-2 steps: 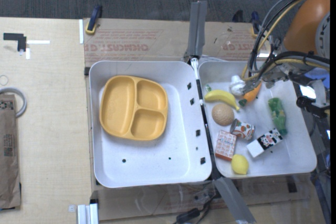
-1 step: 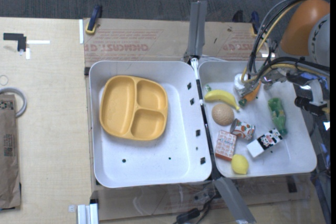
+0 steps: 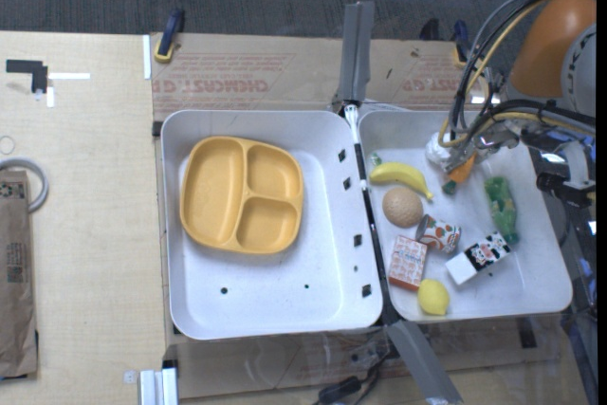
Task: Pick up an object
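My gripper (image 3: 467,150) hangs low over the back of the right bin (image 3: 545,294), reaching in from the right. Directly under it lies a small orange piece (image 3: 460,170) with a dark green tip, touching or nearly touching the gripper. A white round object (image 3: 438,148) sits just left of it. Further forward in the same bin lie a banana (image 3: 399,175), a tan ball (image 3: 402,207), a small printed can (image 3: 438,233), a red carton (image 3: 408,262), a lemon (image 3: 433,297), a cow-patterned white box (image 3: 479,257) and a green object (image 3: 502,208).
The left bin (image 3: 275,299) holds a yellow divided plate (image 3: 241,194). A metal divider (image 3: 357,62) runs between the bins. Cables loop above the gripper at the right. A brown paper bag (image 3: 14,270) lies on the bench at far left.
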You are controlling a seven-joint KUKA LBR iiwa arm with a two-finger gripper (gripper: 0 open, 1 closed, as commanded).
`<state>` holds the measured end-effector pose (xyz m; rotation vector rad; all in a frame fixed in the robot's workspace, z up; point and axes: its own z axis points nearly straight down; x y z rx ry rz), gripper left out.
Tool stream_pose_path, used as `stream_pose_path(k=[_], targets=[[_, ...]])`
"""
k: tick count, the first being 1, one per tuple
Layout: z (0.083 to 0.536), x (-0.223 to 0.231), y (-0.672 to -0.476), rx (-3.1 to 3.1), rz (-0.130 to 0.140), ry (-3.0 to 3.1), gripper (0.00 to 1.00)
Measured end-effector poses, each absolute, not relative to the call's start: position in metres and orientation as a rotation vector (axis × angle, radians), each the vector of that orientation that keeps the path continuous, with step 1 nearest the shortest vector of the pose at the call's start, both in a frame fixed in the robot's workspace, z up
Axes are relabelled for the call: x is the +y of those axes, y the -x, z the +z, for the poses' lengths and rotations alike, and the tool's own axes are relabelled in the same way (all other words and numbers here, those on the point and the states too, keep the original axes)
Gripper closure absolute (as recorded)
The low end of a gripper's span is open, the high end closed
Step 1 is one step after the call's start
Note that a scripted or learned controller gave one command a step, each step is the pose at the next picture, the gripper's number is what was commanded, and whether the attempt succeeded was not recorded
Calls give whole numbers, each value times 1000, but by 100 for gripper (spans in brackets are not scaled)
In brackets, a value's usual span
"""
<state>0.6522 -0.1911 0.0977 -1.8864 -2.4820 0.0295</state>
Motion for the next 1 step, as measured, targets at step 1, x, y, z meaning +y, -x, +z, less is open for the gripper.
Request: stream_pose_path(k=[1], targets=[[98, -157, -587, -2562, 2, 1820, 100]])
